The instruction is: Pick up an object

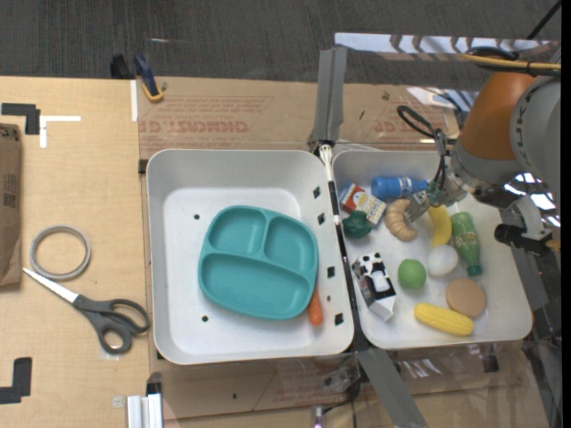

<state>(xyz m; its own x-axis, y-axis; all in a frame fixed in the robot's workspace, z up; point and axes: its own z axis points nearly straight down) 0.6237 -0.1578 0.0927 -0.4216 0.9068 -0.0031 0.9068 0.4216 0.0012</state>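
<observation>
Arm: the grey arm with its orange band comes in from the right and hangs over the upper part of the right bin [513, 333].
Pincer: the pincer [426, 201] sits low among the toys, just beside the top of the yellow banana [440, 225] and the tan curved pastry-like piece [401, 219]. From where I stand I cannot tell whether it is wide or narrow, nor whether anything is between it.
Likely target: my guess is the banana or the tan piece; both lie right under the tip, in the upper middle of the right bin.
Neighbours: a blue bottle [395, 186] lies just above, a green bottle [466, 242] just right of the banana, a white egg [442, 261] and a green ball [411, 274] below. Further down lie a corn cob [443, 319], a tan round piece [466, 298] and a black-and-white carton [376, 285].
Handling: these look like light, hollow plastic play food, stiff and smooth, so likely slippery. The banana would be best taken across its narrow middle; a pinch near its ends could squirt it out.
Risk: the toys crowd together, so a closing grip may nudge a neighbour.
Left bin: the left bin [169, 239] holds a teal divided plate [259, 261], with a small orange carrot [315, 309] at its edge.
Surface: scissors [94, 310] and a tape roll [60, 251] lie on the surface, well apart from the bins.
</observation>
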